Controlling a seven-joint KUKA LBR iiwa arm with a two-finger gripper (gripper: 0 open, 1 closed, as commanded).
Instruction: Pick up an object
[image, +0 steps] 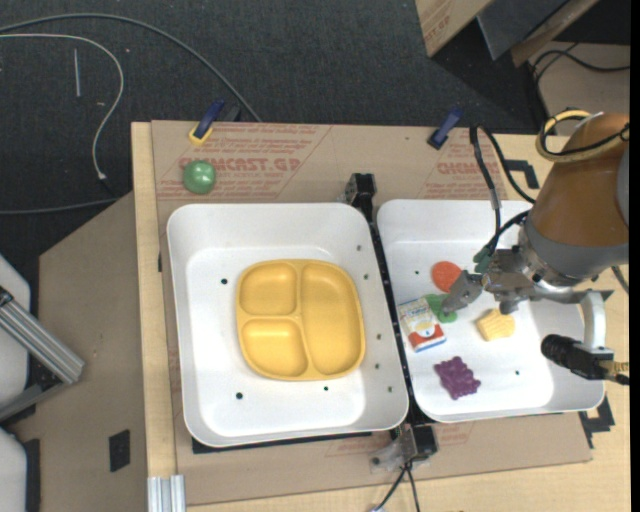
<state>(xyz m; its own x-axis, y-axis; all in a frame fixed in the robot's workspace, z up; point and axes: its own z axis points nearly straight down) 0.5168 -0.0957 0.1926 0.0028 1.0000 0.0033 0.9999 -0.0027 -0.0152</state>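
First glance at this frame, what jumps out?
The yellow three-compartment plastic plate sits in the middle of the left white bin. In the right white bin, the gripper hangs low among small items: an orange-red piece, a yellow block, a purple grape-like cluster and a small white carton. A green ball lies on the cardboard beyond the left bin.

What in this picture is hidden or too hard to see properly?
- Gripper, camera view: its fingertips blur together over the green thing, so open or shut is unclear.
- Green thing: partly covered by the gripper, shape unclear.
- Small carton: label too small to read.
- Arm: cut off by the right edge.
- Yellow block: too small to identify.
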